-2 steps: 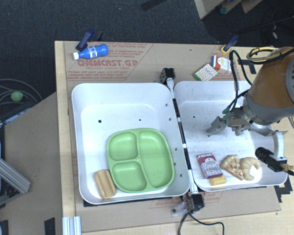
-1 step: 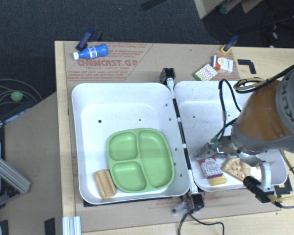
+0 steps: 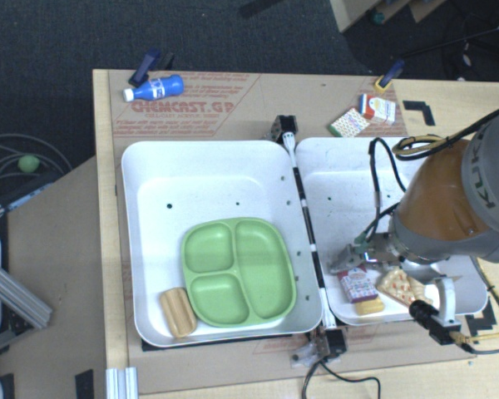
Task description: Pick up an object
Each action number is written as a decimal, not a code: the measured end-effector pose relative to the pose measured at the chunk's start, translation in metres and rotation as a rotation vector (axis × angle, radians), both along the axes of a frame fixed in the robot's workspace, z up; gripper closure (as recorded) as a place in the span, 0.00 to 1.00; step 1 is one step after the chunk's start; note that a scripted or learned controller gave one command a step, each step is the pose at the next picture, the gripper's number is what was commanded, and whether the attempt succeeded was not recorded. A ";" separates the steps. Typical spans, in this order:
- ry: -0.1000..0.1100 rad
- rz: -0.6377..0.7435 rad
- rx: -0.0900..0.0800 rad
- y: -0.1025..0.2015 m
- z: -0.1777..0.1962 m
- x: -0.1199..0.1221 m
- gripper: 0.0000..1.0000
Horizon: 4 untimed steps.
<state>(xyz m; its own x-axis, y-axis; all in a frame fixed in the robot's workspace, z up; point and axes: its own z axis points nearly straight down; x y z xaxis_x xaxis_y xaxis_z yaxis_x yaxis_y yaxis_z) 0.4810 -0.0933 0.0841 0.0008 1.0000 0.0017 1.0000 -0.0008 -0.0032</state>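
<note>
Arm: the grey arm with its orange band (image 3: 437, 202) enters from the right of the frame and bends down over the right bin (image 3: 333, 173), covering most of that bin's right half.
Gripper: the gripper (image 3: 355, 258) sits low at the lower middle of the right bin, close above the small items there.
Fingers: their state cannot be told; the wrist and cabling hide the tips, and nothing is seen between them.
Candidate objects, right bin: a small printed packet (image 3: 358, 285), a yellow block (image 3: 368, 307) touching its lower edge, and a tan cracker-like piece (image 3: 399, 287) just beside them to the right. All lie on the bin floor near the front wall.
Left bin (image 3: 150, 223): a green divided tray (image 3: 237, 270) lies at lower centre, with a tan ridged bar (image 3: 177, 311) just beside its lower left corner. Both are well apart from the gripper.
Surface (image 3: 108, 223): a blue-and-white bottle (image 3: 154, 89) at upper left and a small carton (image 3: 379, 109) with a patterned card (image 3: 348, 123) at upper right, all outside the bins.
Step in hand: judged as approach or descent onto the cluster in the right bin; no grasp is confirmed.
Next move: judged to call for settling on one item, most likely the printed packet, closing on it alone and lifting straight up.
Risk: the items touch one another and lie near the bin wall, so a closure may catch two or slip off.
</note>
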 end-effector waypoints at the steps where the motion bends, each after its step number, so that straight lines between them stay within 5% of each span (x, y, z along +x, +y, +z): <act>1: -0.004 0.000 -0.002 -0.013 0.001 0.042 0.00; 2: -0.007 0.001 -0.004 -0.065 0.077 0.145 0.00; 3: -0.002 0.002 0.000 0.015 0.100 0.054 0.00; 4: 0.000 -0.001 -0.002 0.002 0.008 0.014 0.00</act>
<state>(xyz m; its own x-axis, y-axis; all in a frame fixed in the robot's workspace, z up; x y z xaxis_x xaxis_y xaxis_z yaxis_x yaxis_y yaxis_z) 0.4953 -0.0916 0.0922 0.0015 1.0000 0.0001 1.0000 -0.0015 -0.0034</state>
